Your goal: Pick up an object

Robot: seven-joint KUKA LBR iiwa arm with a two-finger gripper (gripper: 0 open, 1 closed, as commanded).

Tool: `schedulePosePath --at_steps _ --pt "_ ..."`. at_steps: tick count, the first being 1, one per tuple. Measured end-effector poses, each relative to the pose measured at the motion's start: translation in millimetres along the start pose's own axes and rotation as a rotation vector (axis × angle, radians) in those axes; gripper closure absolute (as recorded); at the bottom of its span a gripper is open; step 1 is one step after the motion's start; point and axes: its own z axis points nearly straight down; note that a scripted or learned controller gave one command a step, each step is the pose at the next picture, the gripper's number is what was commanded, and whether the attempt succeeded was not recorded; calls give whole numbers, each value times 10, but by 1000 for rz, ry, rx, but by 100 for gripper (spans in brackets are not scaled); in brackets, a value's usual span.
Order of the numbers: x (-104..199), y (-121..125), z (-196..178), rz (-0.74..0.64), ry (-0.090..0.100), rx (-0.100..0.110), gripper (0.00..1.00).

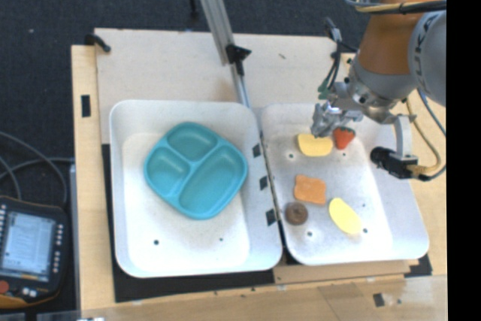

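End effector (325, 125) over right bin | yellow piece (314, 145) just below, touching?

Two bins (120, 162) — toy food (314, 145); tray (196, 170)

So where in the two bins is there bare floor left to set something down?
Left bin: a bare strip along the near edge, below the teal tray. Right bin: bare floor on its right side, past the yellow piece, and the near left corner below the brown disc. Crowded: the far end, where the gripper sits over the yellow block and red piece.
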Motion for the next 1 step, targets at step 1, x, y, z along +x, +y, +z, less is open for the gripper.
schedulePosePath --at_steps 1 --pt "580 67 -89 -1 1 -2 100"
